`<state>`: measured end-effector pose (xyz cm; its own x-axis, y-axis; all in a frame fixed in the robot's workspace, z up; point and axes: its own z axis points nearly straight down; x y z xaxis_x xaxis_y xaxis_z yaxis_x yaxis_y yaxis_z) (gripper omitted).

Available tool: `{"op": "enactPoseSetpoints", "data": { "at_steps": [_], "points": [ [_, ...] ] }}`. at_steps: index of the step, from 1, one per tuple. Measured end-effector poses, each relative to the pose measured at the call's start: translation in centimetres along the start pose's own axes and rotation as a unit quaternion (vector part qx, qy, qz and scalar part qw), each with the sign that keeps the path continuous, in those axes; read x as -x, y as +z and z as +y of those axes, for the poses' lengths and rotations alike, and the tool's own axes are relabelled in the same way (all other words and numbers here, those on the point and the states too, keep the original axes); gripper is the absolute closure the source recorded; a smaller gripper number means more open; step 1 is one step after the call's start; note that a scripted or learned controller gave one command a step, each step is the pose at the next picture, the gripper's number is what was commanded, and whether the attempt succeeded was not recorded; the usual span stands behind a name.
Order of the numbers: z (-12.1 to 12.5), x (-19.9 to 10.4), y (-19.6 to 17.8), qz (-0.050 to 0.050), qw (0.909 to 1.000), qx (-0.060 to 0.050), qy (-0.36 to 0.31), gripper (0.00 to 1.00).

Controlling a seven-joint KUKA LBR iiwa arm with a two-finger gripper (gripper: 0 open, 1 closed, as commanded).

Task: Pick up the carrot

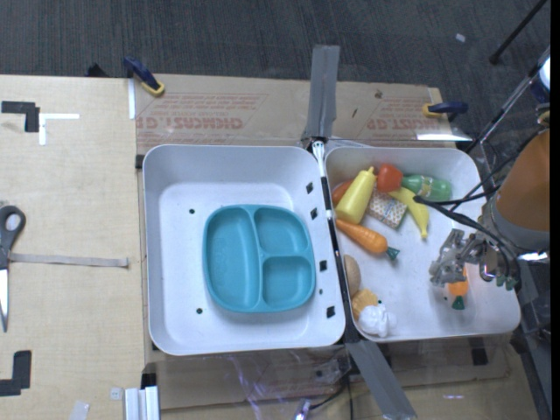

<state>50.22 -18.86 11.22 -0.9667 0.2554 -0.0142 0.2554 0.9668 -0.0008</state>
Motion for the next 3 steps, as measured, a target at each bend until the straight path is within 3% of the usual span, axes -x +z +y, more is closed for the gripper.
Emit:
{"op": "enactPoseSetpoints", "data": {
  "at_steps": [1,2,3],
  "points": [
    [2.4,-0.8,-4.3,0.004,0.9949,0.001,-0.101,1.0],
    [2.4,-0.8,-4.3,0.004,0.9949,0.001,-0.101,0.0],
    [0.9,0.8,2.0,0.005,0.9945,0.001,-0.105,0.0]
  ]
}}
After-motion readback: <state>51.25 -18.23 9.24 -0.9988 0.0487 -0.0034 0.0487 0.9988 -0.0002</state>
